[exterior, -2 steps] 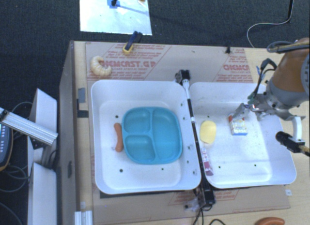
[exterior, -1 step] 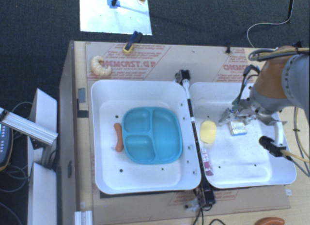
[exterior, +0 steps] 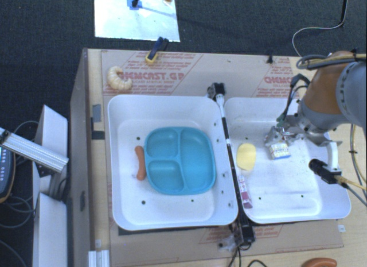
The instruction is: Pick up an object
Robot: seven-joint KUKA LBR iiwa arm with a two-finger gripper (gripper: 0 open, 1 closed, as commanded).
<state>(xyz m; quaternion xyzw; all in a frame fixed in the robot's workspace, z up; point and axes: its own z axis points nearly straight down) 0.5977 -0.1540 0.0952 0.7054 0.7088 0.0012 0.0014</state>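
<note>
Gripper (exterior: 279, 140) hangs low over the right bin (exterior: 298, 205), touching a small pale block (exterior: 280, 151) (finger state: cannot tell), likely placed for a grasp; a yellow object (exterior: 246, 157) lies just left.

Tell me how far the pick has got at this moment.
Done: the arm has reached into the right bin, and the gripper sits low over a small pale object. In hand: nothing I can confirm as held. Left: grasping and lifting. The yellow piece lies on the bin floor, and the blue tray and sausage are in the left bin.
</note>
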